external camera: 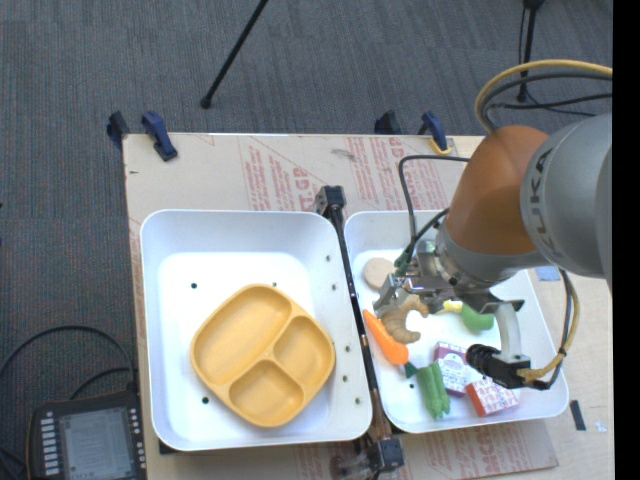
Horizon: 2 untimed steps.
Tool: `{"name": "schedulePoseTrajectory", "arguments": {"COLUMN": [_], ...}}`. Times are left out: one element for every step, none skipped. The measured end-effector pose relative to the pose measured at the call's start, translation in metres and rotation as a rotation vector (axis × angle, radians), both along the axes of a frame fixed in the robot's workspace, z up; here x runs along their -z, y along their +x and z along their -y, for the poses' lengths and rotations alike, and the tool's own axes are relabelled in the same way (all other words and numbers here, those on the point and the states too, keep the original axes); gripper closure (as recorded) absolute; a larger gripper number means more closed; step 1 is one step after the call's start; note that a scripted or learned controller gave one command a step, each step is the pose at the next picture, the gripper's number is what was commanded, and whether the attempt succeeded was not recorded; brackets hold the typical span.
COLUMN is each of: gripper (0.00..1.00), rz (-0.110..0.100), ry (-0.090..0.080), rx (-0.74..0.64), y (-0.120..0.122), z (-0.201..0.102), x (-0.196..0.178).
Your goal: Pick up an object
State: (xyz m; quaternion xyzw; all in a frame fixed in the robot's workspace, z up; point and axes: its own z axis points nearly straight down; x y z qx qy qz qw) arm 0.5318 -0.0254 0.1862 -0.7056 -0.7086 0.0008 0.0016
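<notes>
grey arm [575,193], orange band [500,193], yellow cable [530,73]

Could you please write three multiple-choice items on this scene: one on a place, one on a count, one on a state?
1. Where does the yellow plate lie?
A. left bin
B. right bin
C. on the bare bench

2. How many compartments has the plate?
A. two
B. three
C. five

3. How does the carrot lie?
A. flat on the bin floor
B. standing on end
C. on the plate

Answers: 1 A, the plate rests on the left bin's floor. 2 B, ridges divide it into three wells. 3 A, it lies lengthwise in the right bin near the gripper.
</notes>
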Motion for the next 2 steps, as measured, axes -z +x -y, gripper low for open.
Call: {"name": "schedulePoseTrajectory", "arguments": {"gripper": [1.0,1.0], "rz": [0.001,-0.002], "ry": [-0.002,-0.001], "rx": [-0.001,-0.002], "y": [0.068,0.065], "z": [0.018,-0.059], "x": [-0.104,-0.063]}}
